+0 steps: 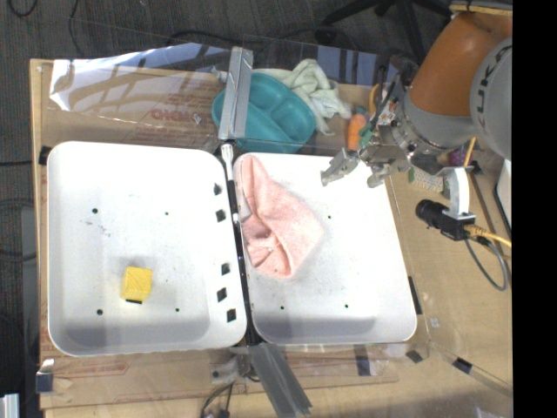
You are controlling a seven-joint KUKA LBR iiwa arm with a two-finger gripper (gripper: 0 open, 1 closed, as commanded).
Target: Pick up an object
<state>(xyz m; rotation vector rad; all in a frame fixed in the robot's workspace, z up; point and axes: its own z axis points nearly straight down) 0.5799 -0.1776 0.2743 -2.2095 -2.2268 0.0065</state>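
Approach phase, nothing lifted yet. Gripper point(357, 171) hanging over the far right corner of the right bin point(383, 312), fingers spread apart with bare white floor showing between them, so open and holding nothing. Grey arm point(452, 103) with its orange band reaching in from the right side of the bench point(444, 259).

2 candidates on offer. Pink cloth point(274, 220) crumpled in the right bin, lying along its left edge from the far left corner down toward the middle, bunched thicker at its near end. Yellow block point(137, 284) alone in the left bin point(87, 181), toward the near left corner, well apart from everything else.

Beyond the bins, at the far edge of the bench: teal tray point(270, 116), a pale rag point(318, 90) beside it, some crinkled clear plastic point(130, 81) to the left. Not in play, by the look of it.

Cloth the nearer target, judging by position. Next move calling for a slide toward the left edge of the right bin, then a straight drop onto a raised fold, fingers kept wide until well into the fabric. Risk as judged: closing on a thin layer only and slipping off on the lift. Block a longer reach, across the divider into the other bin.
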